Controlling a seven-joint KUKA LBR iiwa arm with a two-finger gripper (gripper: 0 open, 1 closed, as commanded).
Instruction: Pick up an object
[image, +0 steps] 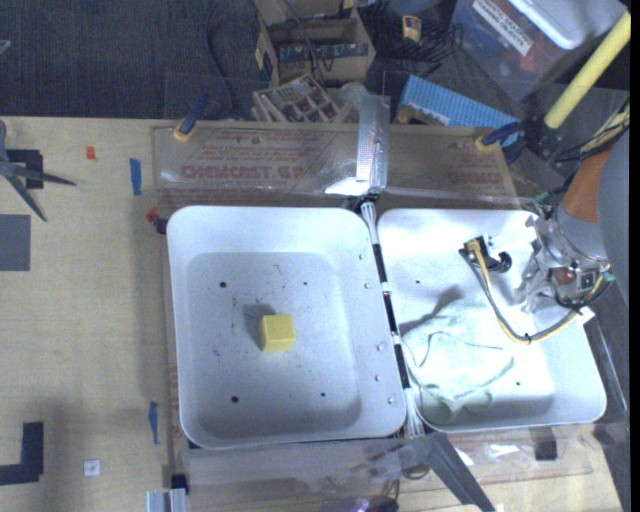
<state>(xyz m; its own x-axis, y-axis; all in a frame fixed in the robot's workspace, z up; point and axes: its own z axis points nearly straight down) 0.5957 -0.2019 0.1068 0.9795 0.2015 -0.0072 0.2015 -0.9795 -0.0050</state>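
A small yellow cube (278, 332) lies near the middle of the left bin (200, 240). In the right bin (570, 400) rests a pale, greenish translucent object (462, 372) toward the front, hard to make out against the white floor. My gripper (545, 280) hangs over the right side of the right bin, beyond the translucent object and far from the cube. A yellow cable (497, 300) loops from a small black part (475, 249) down to the gripper's underside. Nothing shows in the gripper's grasp.
The two bins meet at a central rim (385, 300). A clear plastic sheet with red lettering (260, 165) lies behind them. The grey arm with its orange band (590, 190) comes in from the right. Clutter and a blue item (440, 100) sit beyond the bench.
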